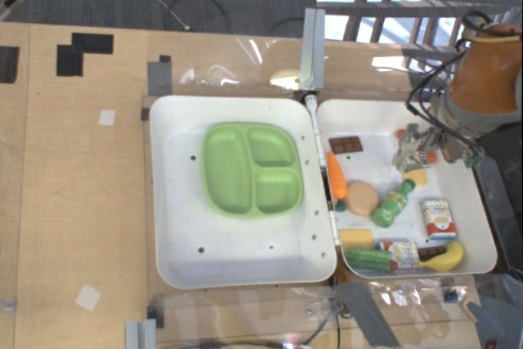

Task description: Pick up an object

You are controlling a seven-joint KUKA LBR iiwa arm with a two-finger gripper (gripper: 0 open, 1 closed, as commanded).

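Light wood desk (73, 200) fills the camera view, seen from above at a slant, with dark carpet along the top edge. Two shallow white bins sit side by side on it. At the middle of the left bin (176, 257) lies a green divided plate (249, 169) with three compartments.

The right bin (478, 208) holds small toy foods. A brown chocolate bar (345, 145) lies near its upper left. An orange carrot (337, 176) lies along the left wall, just beside a round tan bun (363, 197). A green bottle (392, 205) lies tilted right of the bun. A small red and white can (437, 219) sits farther right. Along the bottom edge lie a yellow block (356, 238), a green cucumber (369, 259) and a yellow banana (445, 257).

My arm reaches in from the right, its orange band above the bin's upper right corner. My hand (417, 149) hangs low over the bin's upper right area, just above a small yellow piece (416, 176). Whether it is apart or together, I cannot tell.
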